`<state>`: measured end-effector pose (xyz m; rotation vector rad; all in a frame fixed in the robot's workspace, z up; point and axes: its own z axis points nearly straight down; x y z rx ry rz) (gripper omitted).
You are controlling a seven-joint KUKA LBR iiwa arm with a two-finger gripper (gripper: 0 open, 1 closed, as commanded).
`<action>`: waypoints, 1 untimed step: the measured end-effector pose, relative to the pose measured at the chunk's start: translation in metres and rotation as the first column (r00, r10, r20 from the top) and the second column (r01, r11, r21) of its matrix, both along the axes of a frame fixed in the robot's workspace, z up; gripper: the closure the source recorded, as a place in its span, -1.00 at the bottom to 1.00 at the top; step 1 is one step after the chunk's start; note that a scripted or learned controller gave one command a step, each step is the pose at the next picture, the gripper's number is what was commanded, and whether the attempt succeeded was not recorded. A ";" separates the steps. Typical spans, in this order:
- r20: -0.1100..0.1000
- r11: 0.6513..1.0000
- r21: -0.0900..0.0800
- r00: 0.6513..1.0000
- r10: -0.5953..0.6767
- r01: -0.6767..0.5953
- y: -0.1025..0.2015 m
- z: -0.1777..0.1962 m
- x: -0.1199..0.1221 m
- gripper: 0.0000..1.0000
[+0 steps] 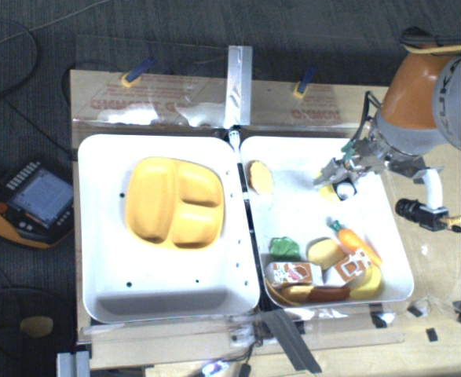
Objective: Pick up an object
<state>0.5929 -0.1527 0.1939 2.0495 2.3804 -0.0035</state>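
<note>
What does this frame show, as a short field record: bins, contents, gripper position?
left bin: yellow sectioned tray
right bin: round yellowish piece at upper left; pile of toy food in lower corner
gripper: over right bin's upper right area, apart from pile
grasp: nothing visibly held

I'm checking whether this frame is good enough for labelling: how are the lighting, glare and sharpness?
Camera view: even overhead light, soft shadows along the bin walls; the right bin floor is nearly washed out; glare on the plastic sheet behind the bins; overall soft, so the gripper and the small toy food pile blur together.
</note>
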 end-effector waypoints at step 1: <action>-0.002 0.997 0.002 0.997 -0.074 0.074 0.029 -0.001 0.018 1.00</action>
